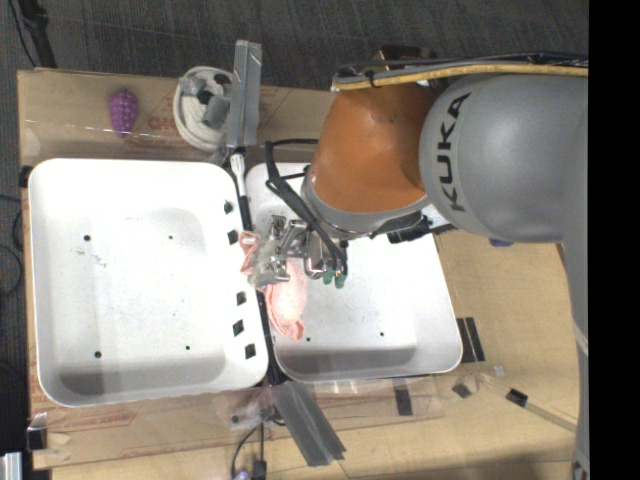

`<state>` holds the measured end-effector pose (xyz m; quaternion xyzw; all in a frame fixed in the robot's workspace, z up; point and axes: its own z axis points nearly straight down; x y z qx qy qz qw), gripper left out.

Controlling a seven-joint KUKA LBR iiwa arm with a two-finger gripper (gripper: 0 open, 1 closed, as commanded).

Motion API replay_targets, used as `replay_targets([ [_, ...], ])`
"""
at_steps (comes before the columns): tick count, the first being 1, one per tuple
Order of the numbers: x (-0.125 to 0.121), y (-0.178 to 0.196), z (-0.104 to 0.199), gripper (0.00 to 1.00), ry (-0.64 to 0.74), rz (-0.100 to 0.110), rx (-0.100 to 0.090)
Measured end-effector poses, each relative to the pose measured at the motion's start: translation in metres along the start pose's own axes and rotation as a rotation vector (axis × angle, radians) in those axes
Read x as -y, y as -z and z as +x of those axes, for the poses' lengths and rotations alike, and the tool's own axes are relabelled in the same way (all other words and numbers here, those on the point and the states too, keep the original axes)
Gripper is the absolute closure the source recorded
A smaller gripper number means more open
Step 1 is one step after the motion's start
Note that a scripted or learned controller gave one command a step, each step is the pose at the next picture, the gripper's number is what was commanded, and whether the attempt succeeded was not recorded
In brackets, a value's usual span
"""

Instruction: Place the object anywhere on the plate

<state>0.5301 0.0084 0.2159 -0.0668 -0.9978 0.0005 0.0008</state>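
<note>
purple object (123, 110) on bench, beside roll (203, 105)

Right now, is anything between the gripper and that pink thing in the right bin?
Nothing visible. The gripper is directly over the pink object, at the left edge of the right bin, beside the rim shared with the left bin.

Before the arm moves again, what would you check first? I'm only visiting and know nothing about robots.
1. Pink object located: ok, it lies at the left edge of the right bin.
2. Gripper near the object: ok, it sits just above it in the picture.
3. Object between the fingers: cannot tell, the metal parts blur together.
4. Plate located: cannot tell, I can't pick out a plate.
5. Left bin wall beside the object: not ok, it stands close and could hinder the gripper.
</note>
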Motion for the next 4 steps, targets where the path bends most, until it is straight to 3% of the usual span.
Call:
replay_targets([
  [1, -0.049, 0.014, 0.013, 1.00, 0.137, -0.001, 0.004],
  [3, -0.156, 0.016, 0.050, 1.00, 0.141, 0.000, 0.001],
  [4, -0.156, 0.016, 0.050, 0.00, 0.140, 0.000, 0.002],
])
